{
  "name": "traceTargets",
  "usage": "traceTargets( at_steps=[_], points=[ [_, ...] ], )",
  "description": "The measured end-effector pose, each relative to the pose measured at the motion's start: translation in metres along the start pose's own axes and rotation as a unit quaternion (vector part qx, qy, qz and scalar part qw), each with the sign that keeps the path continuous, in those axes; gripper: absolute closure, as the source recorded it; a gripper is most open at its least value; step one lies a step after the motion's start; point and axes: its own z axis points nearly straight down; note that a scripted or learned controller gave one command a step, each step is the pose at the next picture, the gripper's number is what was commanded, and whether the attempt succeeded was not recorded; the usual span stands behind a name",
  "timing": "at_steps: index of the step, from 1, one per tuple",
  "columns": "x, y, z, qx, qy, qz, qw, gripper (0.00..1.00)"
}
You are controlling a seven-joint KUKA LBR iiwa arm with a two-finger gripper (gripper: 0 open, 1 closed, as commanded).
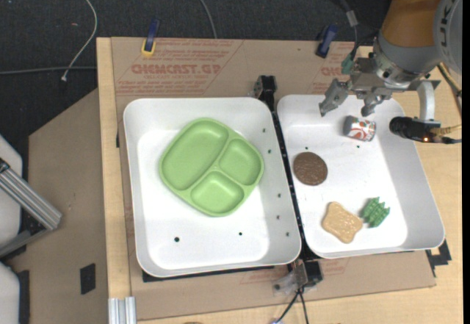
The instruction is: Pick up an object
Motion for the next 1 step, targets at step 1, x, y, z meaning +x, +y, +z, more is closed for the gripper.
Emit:
traceTargets(
  at_steps=[1],
  points=[
    [0.0001,0.0024,-0.0074,-0.007,-0.001,-0.001,1.0,0.0]
  ],
)
